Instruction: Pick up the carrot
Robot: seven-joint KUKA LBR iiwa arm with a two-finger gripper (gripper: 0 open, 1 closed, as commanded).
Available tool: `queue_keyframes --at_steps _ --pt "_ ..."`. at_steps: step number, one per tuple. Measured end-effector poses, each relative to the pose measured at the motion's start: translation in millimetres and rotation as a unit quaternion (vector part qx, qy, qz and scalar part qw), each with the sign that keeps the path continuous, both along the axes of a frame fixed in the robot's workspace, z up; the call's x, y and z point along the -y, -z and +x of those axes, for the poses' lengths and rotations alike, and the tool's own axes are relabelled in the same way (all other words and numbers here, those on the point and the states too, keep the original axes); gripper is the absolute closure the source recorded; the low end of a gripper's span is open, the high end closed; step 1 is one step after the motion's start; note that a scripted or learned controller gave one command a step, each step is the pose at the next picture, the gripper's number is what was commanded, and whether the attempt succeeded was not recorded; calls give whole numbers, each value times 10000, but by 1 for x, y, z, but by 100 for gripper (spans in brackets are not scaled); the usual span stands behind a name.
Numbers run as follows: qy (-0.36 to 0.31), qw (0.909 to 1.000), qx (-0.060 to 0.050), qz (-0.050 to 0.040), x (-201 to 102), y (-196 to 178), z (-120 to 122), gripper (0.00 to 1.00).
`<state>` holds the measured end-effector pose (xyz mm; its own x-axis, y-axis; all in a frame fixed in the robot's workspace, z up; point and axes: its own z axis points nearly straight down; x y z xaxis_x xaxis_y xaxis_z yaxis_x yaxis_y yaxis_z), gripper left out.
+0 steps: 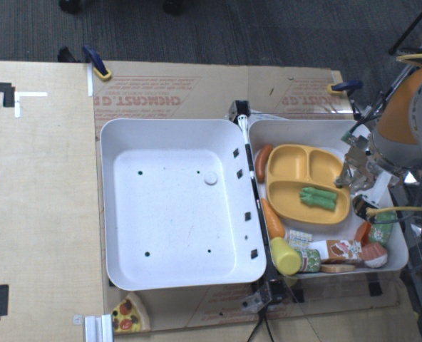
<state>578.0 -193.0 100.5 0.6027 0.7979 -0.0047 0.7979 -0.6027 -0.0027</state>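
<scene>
The carrot is a short orange piece lying along the left wall of the right bin, just below the yellow divided plate. My gripper hangs over the plate's right rim, well to the right of the carrot and apart from it. Nothing shows held in it. The grey arm with its orange band comes in from the right.
A green toy vegetable lies in the plate's front section. A red-orange sausage rests by the bin's left wall above the carrot. A yellow cup, food packets and a red item crowd the front. The left bin holds a small white disc.
</scene>
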Motion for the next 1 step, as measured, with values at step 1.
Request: queue_keyframes --at_steps 1 --pt "1636 9863 78 -188 -50 -47 36 100"
